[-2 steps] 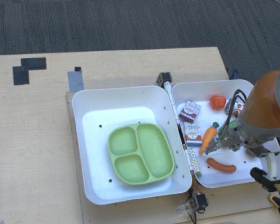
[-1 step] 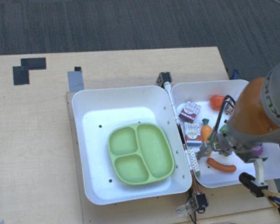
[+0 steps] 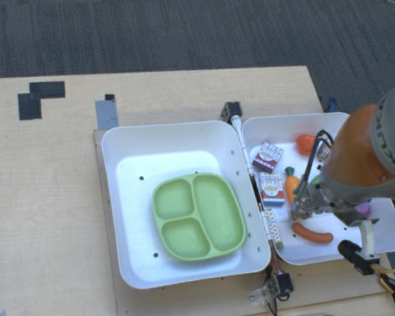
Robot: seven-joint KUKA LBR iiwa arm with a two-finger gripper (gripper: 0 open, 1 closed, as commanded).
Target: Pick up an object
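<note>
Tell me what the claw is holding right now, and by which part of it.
It cannot be told. The claw sits low in the right bin, just above the sausage and beside the carrot, but its tips are hidden under the arm.

bench (image 3: pixel 42 203): light wood, black patches at far left | left white bin (image 3: pixel 124 154): rests on bench, holds green divided tray (image 3: pixel 198 216) | right white bin (image 3: pixel 392 232): touches left bin's side, holds small items
</note>
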